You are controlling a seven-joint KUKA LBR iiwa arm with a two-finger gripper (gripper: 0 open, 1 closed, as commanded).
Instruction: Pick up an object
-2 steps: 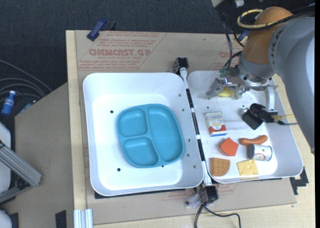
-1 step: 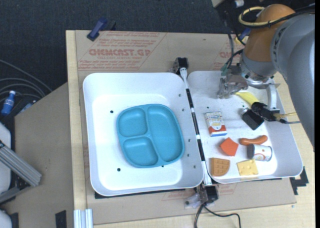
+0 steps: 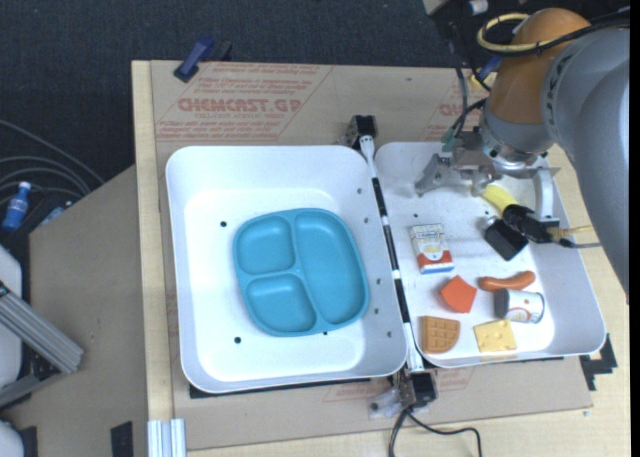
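Note:
My gripper [image 3: 441, 171] hangs over the far end of the right bin [image 3: 580, 290], below the orange wrist band. Nothing shows between it and the bin floor. In front of it in that bin lie a small white, red and blue carton [image 3: 430, 248], an orange-red block [image 3: 458, 294], an orange sausage [image 3: 507, 282], a white cup on its side [image 3: 528, 307], a brown waffle piece [image 3: 438, 334] and a yellow cheese slice [image 3: 495, 336]. A small yellow piece [image 3: 494, 195] lies just right of the gripper.
The left bin [image 3: 190, 245] holds a blue divided plate [image 3: 298, 270]. A black clamp [image 3: 362, 129] sits at the far end of the seam between the bins. A blue object [image 3: 194, 59] lies at the bench's far left corner.

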